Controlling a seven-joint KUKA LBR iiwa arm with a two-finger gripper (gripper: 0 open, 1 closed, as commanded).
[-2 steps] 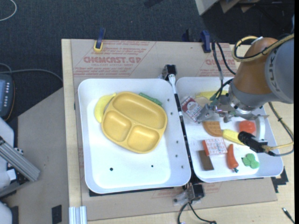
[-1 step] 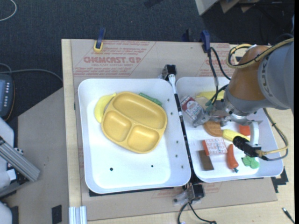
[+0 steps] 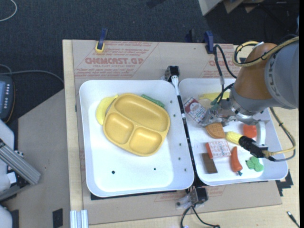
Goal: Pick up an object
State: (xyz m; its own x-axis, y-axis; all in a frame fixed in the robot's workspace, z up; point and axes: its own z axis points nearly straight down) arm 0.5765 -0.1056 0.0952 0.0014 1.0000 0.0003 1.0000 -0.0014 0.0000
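At right of frame the arm (image 3: pixel 266 75) reaches down into the right bin (image 3: pixel 280 170); its gripper (image 3: pixel 223 114) is hidden under the wrist, so its opening cannot be told. Just beside it lie a cookie (image 3: pixel 215 130) and a wrapper (image 3: pixel 194 109). The left bin (image 3: pixel 133 179) holds a yellow tray (image 3: pixel 136 123). Dark carpet (image 3: pixel 71 8) surrounds the bench.

Left bin half open, right bin crowded

The yellow divided tray (image 3: pixel 137 123) fills the left bin's (image 3: pixel 90 141) upper part, leaving bare floor along its near side. In the right bin (image 3: pixel 273 171), small items lie close together and the arm (image 3: pixel 266 77) overhangs its far half.
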